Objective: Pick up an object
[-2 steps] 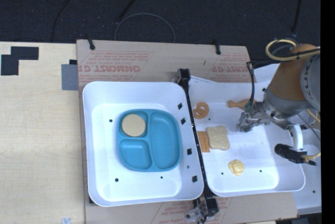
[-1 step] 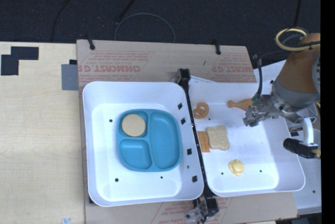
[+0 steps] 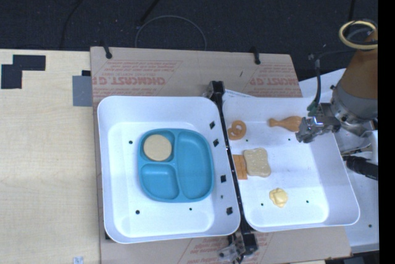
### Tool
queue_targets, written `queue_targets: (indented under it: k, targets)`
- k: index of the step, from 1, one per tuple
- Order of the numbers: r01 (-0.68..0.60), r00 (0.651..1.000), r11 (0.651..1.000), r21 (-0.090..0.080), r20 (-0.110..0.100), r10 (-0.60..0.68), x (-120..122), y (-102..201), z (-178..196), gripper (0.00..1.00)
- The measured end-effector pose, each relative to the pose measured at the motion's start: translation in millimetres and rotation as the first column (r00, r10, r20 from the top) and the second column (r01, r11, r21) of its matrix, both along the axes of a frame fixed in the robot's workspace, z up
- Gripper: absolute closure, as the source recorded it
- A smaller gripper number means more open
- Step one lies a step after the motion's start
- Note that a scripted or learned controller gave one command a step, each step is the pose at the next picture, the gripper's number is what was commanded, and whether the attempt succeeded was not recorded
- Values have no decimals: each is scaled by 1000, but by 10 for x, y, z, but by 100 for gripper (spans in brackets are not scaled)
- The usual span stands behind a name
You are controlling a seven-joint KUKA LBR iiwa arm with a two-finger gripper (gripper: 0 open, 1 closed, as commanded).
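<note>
I am looking down on the worktop (image 3: 43, 152), where two shallow white bins are sitting side by side in the lower middle of the frame. The left bin (image 3: 120, 118) is holding a blue divided plate (image 3: 185, 170), and a round tan disc (image 3: 157, 147) is lying in the plate's upper-left compartment. The right bin (image 3: 321, 195) is carrying the loose pieces: a small pretzel-like ring (image 3: 237, 130) near its upper left corner, a tan drumstick-shaped piece (image 3: 285, 123) to the right of it, a slice of toast (image 3: 257, 162) at centre left touching an orange piece (image 3: 239, 167) beside the divider, and a small yellow lump (image 3: 278, 197) lower down. The tool (image 3: 307, 131) is hanging over the right bin's upper right, just beside the drumstick's end; I cannot tell how it is set.
</note>
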State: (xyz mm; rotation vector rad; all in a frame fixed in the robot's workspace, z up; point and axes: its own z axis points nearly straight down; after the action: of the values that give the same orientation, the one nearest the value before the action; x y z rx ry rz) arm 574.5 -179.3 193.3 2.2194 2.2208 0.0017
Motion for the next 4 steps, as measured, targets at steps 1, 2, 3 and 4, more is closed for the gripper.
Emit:
queue_targets:
  k: [1, 2, 3, 4]
  targets:
    - [0, 1000, 1000, 1, -2, 0, 2, -12, 197, 100]
    - [-3, 1000, 1000, 3, -6, 3, -5, 543, 125, 100]
    - [-3, 1000, 1000, 4, -5, 3, -29, 985, 217, 100]
    - [-4, 1000, 1000, 3, -6, 4, -6, 1535, 204, 100]
